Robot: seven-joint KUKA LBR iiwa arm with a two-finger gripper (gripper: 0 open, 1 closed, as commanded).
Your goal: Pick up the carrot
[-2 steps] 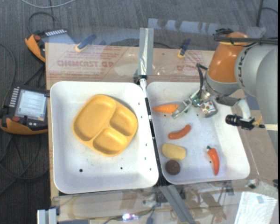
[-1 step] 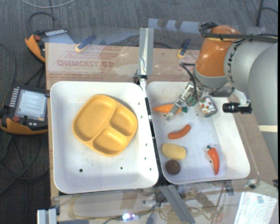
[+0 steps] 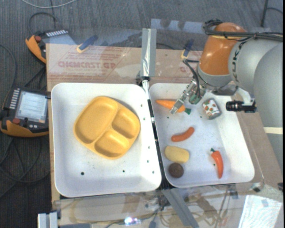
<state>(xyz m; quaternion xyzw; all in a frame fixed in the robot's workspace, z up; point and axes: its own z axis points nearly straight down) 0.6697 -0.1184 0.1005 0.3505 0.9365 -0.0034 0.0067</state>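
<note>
You are looking near to far. Right bin (image 3: 237,172): brown ball (image 3: 175,169), potato (image 3: 176,153), red sausage (image 3: 183,134). Carrot (image 3: 170,105) is lying at far left, long axis running left-right, right end hidden under tool (image 3: 179,103). Fingers are sitting at carrot; cannot tell if apart or clamped.

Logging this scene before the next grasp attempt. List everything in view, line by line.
bins: 2, white, side by side on the bench
tray: 1, yellow, three compartments, in left bin
carrot: 1, orange, right bin, top left, at the hand
sausage: 1, red-orange, right bin, centre
potato: 1, yellow, below sausage
ball: 1, dark brown, below potato
pepper: 1, red, right bin, lower right
cube: 1, white, spotted, right bin, top
pendant: 1, orange-black, floor left
arm: 1, grey and orange
hand: 1, over carrot's right end
</note>
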